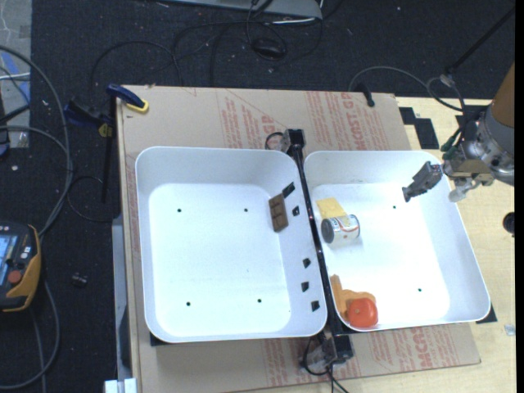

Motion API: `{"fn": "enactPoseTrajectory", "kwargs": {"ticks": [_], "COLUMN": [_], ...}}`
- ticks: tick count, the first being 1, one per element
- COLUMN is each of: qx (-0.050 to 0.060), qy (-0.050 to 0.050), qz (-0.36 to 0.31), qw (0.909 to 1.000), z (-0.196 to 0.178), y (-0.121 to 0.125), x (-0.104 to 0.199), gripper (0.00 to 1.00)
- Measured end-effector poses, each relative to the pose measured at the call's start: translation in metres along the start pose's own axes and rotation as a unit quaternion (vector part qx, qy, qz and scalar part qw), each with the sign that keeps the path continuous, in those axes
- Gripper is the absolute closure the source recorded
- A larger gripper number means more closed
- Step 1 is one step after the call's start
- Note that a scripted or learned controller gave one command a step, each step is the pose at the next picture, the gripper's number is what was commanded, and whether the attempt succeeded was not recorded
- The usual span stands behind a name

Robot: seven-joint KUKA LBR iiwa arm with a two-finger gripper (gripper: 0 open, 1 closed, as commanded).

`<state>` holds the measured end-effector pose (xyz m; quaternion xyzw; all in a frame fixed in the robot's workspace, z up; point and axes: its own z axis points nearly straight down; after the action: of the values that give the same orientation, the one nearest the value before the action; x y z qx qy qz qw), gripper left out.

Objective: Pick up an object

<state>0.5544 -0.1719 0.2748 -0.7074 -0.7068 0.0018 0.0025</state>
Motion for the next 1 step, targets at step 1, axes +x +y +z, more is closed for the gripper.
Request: {"fn": "enactPoseTrajectory", "kwargs": {"ticks": [1], "qx": [-0.003], "qy": [0.000], "qz": [-0.001], "qw": [1.0000], "z": [-0.0030], "y": [0.0010], "x": [0.0002], "gripper": [0.00]}}
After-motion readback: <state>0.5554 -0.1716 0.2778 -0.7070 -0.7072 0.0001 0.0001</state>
